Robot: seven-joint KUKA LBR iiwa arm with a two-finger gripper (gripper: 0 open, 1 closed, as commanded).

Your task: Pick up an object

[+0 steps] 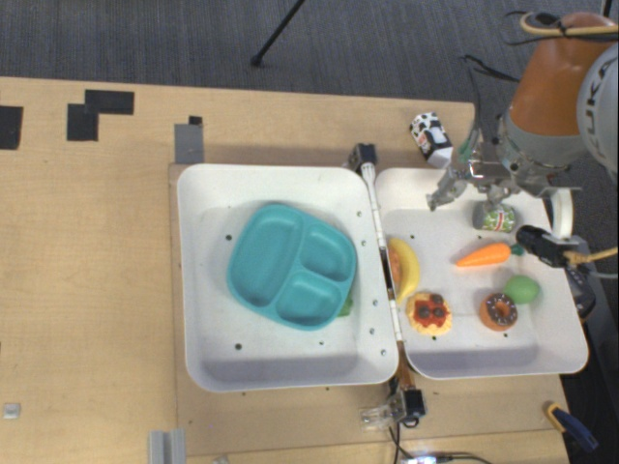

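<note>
My gripper (471, 198) hangs open over the far part of the right bin (484, 361), with nothing between its fingers. Just below its right finger lies a small green-and-white can (497, 219). In front of that an orange carrot (483, 255) lies on the bin floor. Nearer the front are a green ball (522, 289), a chocolate donut (499, 310) and a berry tart (431, 312). A yellow banana (405, 270) rests against the bin's left wall.
The left bin (203, 336) holds a teal divided plate (293, 265) with something green (345, 305) peeking out from under its right edge. A black-and-white spotted object (429, 135) lies on the bench behind the right bin. A black clamp (365, 156) sits where the bins meet.
</note>
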